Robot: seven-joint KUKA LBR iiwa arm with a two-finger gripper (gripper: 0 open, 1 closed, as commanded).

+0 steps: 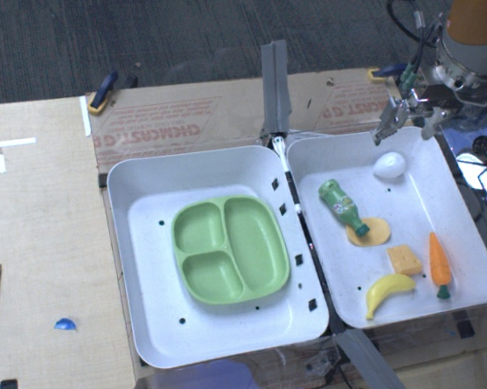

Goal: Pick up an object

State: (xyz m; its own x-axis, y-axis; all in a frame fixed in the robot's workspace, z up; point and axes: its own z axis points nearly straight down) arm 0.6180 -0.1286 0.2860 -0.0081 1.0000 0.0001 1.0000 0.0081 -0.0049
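Observation:
The right bin (461,206) holds a white egg-like ball (389,165), a green bottle (341,204) lying on its side, a flat yellow-orange disc (372,233), a tan cracker-like square (404,259), a banana (388,291) and a carrot (439,264). My gripper (405,120) hangs over the bin's far edge, above and just right of the white ball. Its fingers are spread open with nothing between them.
The left bin (143,272) holds a green divided plate (231,249). A grey divider post (275,88) stands between the bins at the back. Cardboard lies behind the bins, and a blue clamp (104,89) rests at the back left.

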